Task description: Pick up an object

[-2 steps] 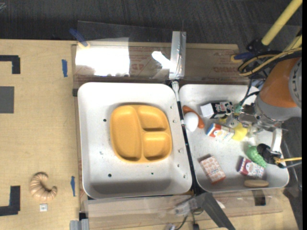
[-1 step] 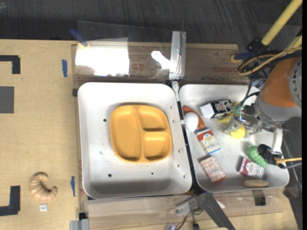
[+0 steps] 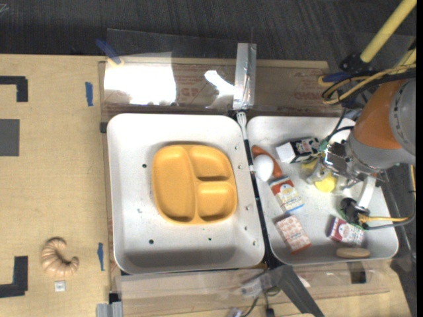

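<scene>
My gripper (image 3: pixel 328 166) hangs low over the upper middle of the right bin (image 3: pixel 386 243), at the end of the grey arm with its orange band (image 3: pixel 375 127). Just under it lies a yellow object (image 3: pixel 324 184), partly covered by the gripper. A white and black box (image 3: pixel 295 149) sits to its left. Further left are a white egg (image 3: pixel 263 168) and an orange piece (image 3: pixel 258 153). A small picture carton (image 3: pixel 288 195), a pink patterned packet (image 3: pixel 292 232), a red and white packet (image 3: pixel 343 230) and a brown stick (image 3: pixel 352 251) lie nearer the front.
The left bin (image 3: pixel 125 197) holds a yellow divided plate (image 3: pixel 193 181). A tan curled toy (image 3: pixel 58 256) lies on the bench at far left. A metal divider (image 3: pixel 244 74) stands behind the bins.
</scene>
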You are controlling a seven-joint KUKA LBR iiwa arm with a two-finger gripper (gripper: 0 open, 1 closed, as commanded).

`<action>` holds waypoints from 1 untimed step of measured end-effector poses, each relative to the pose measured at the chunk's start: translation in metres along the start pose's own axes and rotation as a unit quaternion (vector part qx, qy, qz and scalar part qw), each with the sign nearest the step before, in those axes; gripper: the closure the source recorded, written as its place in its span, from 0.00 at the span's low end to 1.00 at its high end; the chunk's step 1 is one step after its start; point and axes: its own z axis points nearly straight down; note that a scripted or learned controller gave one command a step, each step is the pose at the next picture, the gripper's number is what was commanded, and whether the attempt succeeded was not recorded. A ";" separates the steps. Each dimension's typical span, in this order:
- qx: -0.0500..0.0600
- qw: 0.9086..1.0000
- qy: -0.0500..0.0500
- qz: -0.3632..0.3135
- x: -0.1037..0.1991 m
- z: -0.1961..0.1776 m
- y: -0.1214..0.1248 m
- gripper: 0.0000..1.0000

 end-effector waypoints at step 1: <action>0.002 1.000 -0.001 0.000 -0.001 0.003 -0.001 0.00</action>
